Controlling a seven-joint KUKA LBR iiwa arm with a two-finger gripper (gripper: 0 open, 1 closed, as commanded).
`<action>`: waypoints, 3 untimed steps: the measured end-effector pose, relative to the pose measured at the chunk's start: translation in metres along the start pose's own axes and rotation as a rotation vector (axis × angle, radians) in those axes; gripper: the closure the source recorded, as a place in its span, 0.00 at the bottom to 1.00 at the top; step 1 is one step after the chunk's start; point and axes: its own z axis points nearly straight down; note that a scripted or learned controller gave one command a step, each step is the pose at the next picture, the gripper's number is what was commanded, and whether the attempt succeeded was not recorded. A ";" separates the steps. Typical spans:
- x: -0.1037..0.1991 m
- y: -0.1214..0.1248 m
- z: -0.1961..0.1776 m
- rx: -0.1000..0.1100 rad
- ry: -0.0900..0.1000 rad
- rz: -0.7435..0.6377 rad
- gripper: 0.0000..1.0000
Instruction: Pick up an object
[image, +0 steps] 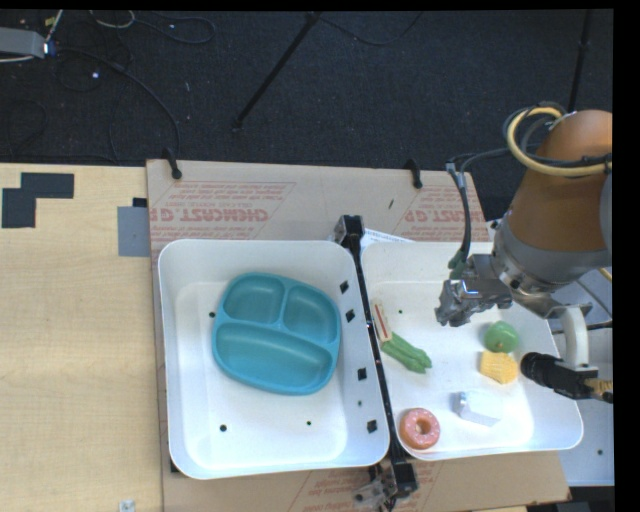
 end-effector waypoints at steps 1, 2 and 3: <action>0.056 0.015 0.003 0.001 0.000 -0.001 1.00; 0.107 0.029 0.025 0.004 0.000 0.000 1.00; 0.153 0.051 0.045 0.002 -0.001 0.000 1.00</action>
